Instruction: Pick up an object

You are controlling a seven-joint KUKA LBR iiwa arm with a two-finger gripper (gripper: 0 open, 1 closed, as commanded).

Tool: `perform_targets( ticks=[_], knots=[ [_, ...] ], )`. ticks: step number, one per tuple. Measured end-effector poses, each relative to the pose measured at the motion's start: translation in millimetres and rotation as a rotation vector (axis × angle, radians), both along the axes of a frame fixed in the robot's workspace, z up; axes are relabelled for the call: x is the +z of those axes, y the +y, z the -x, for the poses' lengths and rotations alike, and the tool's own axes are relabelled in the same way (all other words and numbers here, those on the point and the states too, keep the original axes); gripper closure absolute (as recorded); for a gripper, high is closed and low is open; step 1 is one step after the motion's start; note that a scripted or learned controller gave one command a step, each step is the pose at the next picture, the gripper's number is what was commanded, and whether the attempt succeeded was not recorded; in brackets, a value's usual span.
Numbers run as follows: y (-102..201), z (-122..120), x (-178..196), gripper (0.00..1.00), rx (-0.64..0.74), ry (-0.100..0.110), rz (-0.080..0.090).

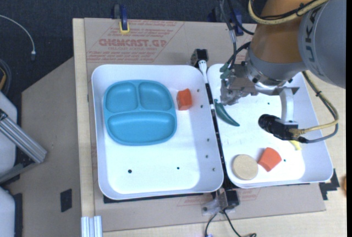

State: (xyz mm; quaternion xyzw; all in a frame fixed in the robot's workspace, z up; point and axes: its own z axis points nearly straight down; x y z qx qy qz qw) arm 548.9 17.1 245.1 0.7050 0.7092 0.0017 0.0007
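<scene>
My gripper point(226, 95) is hanging by the right bin's left wall point(215, 120), over a slanting green pod point(226, 114); I cannot tell its grip.

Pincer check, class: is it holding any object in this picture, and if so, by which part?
It cannot be told. The pincer sits low in the right bin, right over one end of a green object, but no clear hold shows.

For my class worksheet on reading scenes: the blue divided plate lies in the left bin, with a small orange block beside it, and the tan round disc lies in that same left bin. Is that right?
Not quite. The tan round disc lies in the right bin, next to an orange-red block. The rest stands: the blue divided plate lies in the left bin, with the small orange block beside it. The camera view shows this.
</scene>
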Motion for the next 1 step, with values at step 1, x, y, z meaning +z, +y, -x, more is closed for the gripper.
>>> perform_targets(
  ticks=[1],
  knots=[
    [50.0, -20.3, 1.6, 1.0, 0.0, 0.0, 0.0]
  ],
)
